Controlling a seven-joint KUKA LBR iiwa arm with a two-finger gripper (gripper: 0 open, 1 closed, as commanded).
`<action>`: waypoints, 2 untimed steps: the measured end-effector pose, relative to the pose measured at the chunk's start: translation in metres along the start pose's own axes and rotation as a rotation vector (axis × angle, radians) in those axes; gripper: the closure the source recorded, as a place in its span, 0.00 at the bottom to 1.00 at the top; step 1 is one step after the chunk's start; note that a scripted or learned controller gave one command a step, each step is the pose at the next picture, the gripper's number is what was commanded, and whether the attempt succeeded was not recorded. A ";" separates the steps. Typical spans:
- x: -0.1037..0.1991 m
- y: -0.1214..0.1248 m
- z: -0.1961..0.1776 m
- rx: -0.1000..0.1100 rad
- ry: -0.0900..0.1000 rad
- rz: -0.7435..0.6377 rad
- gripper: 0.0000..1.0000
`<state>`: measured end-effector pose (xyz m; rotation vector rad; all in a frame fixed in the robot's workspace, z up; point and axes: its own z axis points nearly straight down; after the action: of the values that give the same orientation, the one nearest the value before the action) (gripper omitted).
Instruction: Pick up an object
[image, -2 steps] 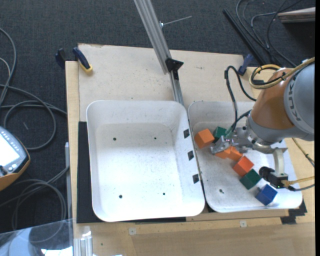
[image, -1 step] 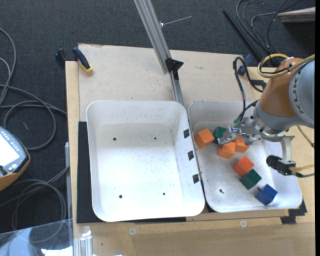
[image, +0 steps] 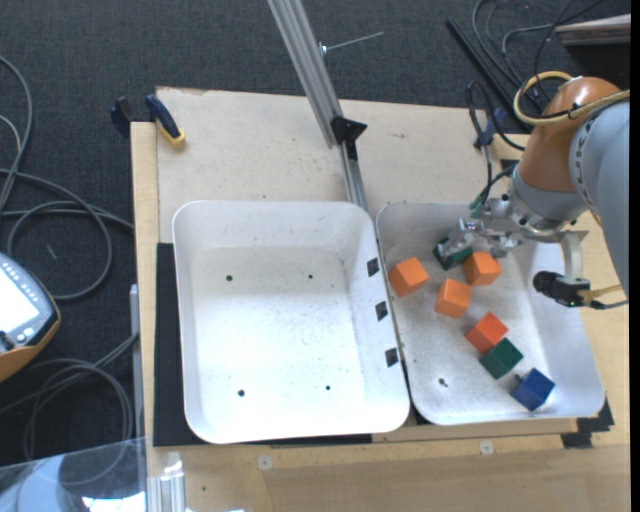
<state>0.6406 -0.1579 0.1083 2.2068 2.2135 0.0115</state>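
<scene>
1. The hand (image: 468, 243) is low in the right bin (image: 560, 340), over a dark green block (image: 452, 254) just beside an orange cube (image: 483, 268); I cannot tell how it is set.
2. Best to centre on one block and clear its neighbours before lifting.
3. The wooden surface (image: 250, 150) carries a left bin (image: 280, 320); dark carpet and cables (image: 60, 240) lie around.

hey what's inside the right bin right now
Four orange blocks, a green block and a blue block. The gripper hangs over the back, hiding what lies beneath.
</scene>
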 end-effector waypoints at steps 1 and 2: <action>0.054 -0.054 -0.007 0.000 -0.004 0.007 0.00; 0.060 -0.082 -0.007 -0.026 -0.017 0.015 0.00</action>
<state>0.5581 -0.0981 0.1132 2.2014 2.1758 0.0211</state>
